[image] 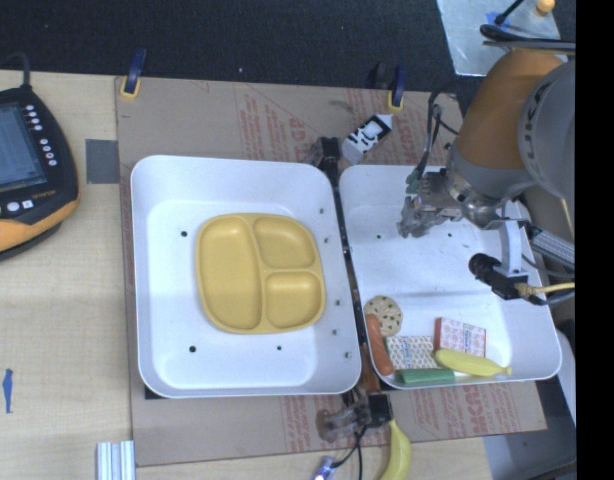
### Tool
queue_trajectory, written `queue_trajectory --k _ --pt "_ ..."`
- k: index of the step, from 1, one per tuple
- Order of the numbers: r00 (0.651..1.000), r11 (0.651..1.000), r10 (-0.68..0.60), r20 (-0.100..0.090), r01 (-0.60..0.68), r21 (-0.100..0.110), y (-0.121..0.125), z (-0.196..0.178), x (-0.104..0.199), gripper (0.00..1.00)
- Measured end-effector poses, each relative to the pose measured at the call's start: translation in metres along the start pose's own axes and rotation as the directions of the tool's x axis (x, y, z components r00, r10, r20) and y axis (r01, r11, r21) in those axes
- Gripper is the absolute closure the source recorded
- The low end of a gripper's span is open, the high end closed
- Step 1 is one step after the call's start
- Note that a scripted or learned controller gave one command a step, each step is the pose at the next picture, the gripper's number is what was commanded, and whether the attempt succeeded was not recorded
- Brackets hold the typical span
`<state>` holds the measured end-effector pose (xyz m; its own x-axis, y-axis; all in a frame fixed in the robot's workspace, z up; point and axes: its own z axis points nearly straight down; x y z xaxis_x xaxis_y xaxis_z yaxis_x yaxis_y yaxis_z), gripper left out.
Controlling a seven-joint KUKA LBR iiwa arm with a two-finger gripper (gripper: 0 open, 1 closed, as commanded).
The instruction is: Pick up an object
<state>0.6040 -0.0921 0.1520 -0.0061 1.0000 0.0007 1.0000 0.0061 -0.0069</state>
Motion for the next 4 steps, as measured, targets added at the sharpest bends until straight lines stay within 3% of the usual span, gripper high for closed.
queue_trajectory --k 1,2,3,4 --pt "1.0 1.0 0.002 0.002 -0.002 -0.003 -0.072 0.019 -0.054 1.0" --pt "1.0 1.0 0.002 0.0 -0.002 -0.003 -0.087 0.027 -0.089 1.0" --pt "1.0 1.0 0.001 0.001 -0.001 -0.003 -0.129 0.028 -0.112 1.0" --pt "1.0 1.0 -0.001 0.001 0.001 -0.003 -0.053 0.061 -0.101 1.0"
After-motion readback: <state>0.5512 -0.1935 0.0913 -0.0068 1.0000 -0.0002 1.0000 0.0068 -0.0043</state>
